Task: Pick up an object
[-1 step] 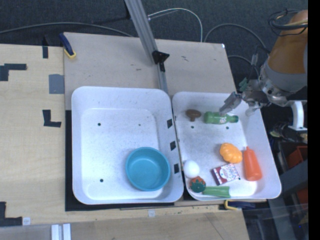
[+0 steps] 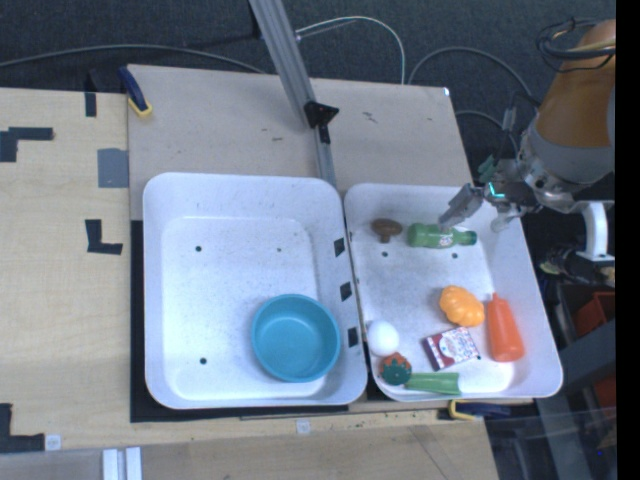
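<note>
Green bottle point(image 2: 440, 235) lies on its side at right bin's point(image 2: 520, 268) far end, gripper point(image 2: 470, 208) just above it, fingers spread, holding nothing. Left bin point(image 2: 180, 208): one blue bowl point(image 2: 294, 337).

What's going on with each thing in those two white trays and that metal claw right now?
blue bowl: upright in the left bin.
green bottle: lying on its side in the right bin, below the gripper.
brown mushroom: resting beside the bottle.
orange fruit: resting mid-bin.
orange bottle: lying flat.
white egg: resting by the left wall.
red packet: lying flat.
gripper: above the bin's far edge.
</note>
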### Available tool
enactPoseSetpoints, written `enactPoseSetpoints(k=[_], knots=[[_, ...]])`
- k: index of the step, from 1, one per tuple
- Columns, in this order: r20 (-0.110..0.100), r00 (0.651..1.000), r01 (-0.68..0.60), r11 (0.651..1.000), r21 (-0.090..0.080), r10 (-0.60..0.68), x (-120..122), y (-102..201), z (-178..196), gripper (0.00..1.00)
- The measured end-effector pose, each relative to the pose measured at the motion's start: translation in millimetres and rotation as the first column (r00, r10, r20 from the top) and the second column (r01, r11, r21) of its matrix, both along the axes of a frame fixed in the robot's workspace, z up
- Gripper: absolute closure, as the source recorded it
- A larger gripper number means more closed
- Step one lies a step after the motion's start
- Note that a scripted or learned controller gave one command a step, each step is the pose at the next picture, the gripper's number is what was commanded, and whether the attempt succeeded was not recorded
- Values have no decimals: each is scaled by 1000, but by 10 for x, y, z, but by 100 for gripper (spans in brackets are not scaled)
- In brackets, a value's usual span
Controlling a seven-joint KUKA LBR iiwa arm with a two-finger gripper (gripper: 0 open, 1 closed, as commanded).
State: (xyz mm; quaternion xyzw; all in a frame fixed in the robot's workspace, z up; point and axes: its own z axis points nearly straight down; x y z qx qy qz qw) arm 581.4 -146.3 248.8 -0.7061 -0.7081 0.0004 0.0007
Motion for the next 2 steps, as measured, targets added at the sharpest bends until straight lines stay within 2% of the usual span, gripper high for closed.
enactPoseSetpoints(k=[2], knots=[[-4, 1000, 1, 1000, 0, -1, -18, 18, -906, 0]])
